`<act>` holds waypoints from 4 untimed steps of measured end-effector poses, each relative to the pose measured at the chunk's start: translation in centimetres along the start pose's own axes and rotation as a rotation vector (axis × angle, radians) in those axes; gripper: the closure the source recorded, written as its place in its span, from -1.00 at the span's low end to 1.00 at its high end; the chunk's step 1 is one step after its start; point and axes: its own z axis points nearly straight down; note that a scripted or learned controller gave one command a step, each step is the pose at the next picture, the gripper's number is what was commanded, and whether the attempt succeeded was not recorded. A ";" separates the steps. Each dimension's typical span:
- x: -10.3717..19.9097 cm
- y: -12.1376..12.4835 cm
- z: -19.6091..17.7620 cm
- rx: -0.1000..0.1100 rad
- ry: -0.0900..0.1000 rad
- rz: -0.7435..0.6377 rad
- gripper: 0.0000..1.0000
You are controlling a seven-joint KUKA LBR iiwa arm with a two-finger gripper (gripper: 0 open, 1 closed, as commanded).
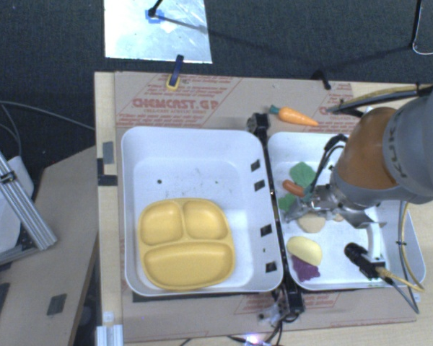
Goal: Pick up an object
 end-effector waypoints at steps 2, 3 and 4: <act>17.7 0.2 -9.9 0.002 0.005 -0.008 -1.00; 27.6 -1.2 -1.4 0.012 0.002 -0.004 -1.00; 31.4 3.6 0.0 0.017 -0.009 0.001 -1.00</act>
